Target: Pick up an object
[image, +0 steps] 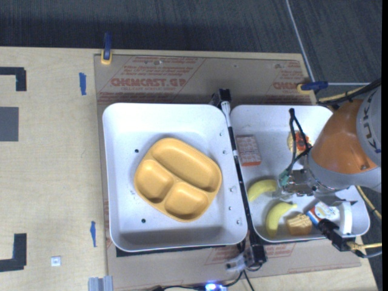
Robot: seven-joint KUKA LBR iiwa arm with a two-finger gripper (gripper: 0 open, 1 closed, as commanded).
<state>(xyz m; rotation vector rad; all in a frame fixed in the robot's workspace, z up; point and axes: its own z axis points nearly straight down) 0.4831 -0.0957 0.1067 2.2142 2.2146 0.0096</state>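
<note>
My gripper (291, 184) is low inside the right bin (267, 120), reaching in from the right under the arm's orange band. It hovers just right of a yellow banana-shaped piece (260, 190) and above a second yellow piece (276, 216). Beside that second piece lies a brown bread-like chunk (297, 224). A small white and red box (247, 150) lies at the bin's left wall. A white packet with coloured print (328, 213) sits near the front right corner. Behind a black cable, an orange item (296, 141) is partly hidden by the arm.
The left bin (121, 162) holds a large yellow divided tray (177, 177) in its middle. A black rail (233, 162) separates the two bins. Cardboard sheets lie under the bins, and blue clamps sit at the bench's edges.
</note>
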